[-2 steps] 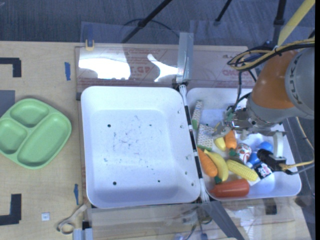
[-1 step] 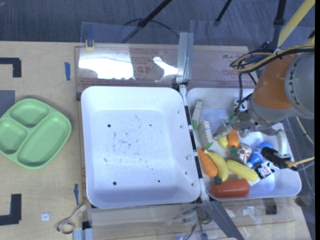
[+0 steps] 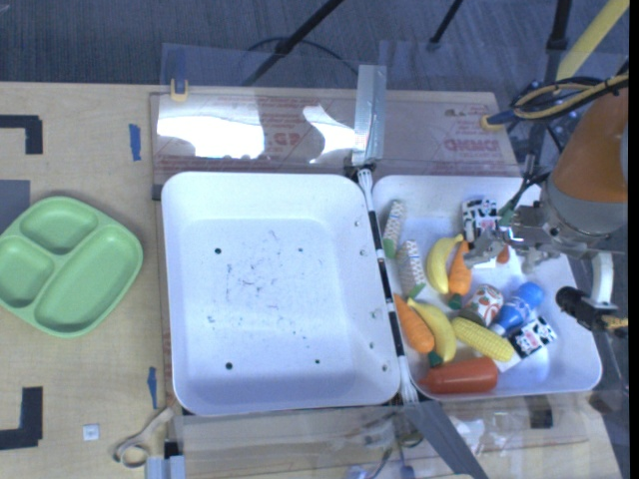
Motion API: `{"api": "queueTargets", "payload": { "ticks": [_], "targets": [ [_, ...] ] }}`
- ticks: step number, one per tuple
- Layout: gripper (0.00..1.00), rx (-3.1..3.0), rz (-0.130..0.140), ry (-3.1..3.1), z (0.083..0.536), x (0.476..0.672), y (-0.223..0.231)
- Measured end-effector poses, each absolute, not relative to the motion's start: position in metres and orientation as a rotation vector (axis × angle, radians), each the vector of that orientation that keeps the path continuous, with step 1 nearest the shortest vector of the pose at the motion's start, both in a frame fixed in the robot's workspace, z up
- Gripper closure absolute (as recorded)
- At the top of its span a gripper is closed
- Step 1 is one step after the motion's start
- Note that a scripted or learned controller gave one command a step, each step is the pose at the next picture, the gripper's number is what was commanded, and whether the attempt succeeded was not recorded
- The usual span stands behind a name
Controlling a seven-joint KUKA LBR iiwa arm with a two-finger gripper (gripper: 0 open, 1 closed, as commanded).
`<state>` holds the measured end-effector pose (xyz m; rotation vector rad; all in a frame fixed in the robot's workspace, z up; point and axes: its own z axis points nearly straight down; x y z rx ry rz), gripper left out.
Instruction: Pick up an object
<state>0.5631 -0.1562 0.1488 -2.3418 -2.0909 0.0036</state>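
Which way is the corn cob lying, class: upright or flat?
Flat. The corn cob lies on its side on the floor of the right bin, slanting beside a banana, just above the red pepper.

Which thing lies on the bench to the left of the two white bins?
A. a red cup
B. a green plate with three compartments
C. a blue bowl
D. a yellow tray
B: the green divided plate lies on the wooden bench, to the left of the left white bin; the toy foods lie in the right bin.
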Motion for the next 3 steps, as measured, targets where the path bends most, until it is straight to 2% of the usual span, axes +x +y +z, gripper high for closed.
{"api": "queueTargets", "payload": {
  "ticks": [1,2,3],
  "targets": [
    [0.0,-2.18,-0.009,-2.265,0.086,0.567,-0.112],
    [1.0,-2.182,-0.007,-2.263,0.094,0.568,-0.113],
    [1.0,-1.855,0.003,-2.533,0.201,0.53,-0.062]
  ]
}}
